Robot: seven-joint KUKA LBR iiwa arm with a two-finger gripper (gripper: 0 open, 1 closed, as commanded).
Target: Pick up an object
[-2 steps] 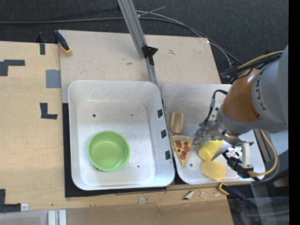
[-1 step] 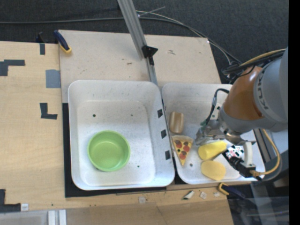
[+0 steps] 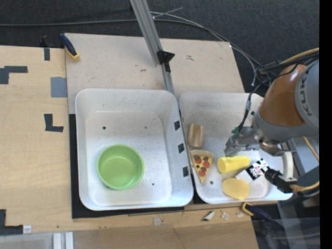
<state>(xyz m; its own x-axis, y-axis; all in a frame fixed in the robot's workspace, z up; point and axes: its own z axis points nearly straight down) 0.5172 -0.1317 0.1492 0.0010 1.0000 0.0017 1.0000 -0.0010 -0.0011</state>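
Observation:
The right bin (image 3: 207,104) holds a brown bread-like piece (image 3: 195,135), a pizza slice toy (image 3: 201,164), a yellow cone-shaped object (image 3: 233,164), a pale yellow rounded piece (image 3: 236,188) and a small black-and-white block (image 3: 257,169). My gripper (image 3: 236,146) hangs low in this bin, just above the yellow cone's upper edge. The arm's orange band and grey wrist cover the bin's right side. A green bowl (image 3: 121,166) sits in the left bin (image 3: 124,100).
A metal pole (image 3: 150,32) slants from the top down to the gap between the bins. A blue-and-yellow tool (image 3: 69,46) lies at the board's far left corner. Cables run behind the right bin. Small scraps lie on the bench in front of the bins.

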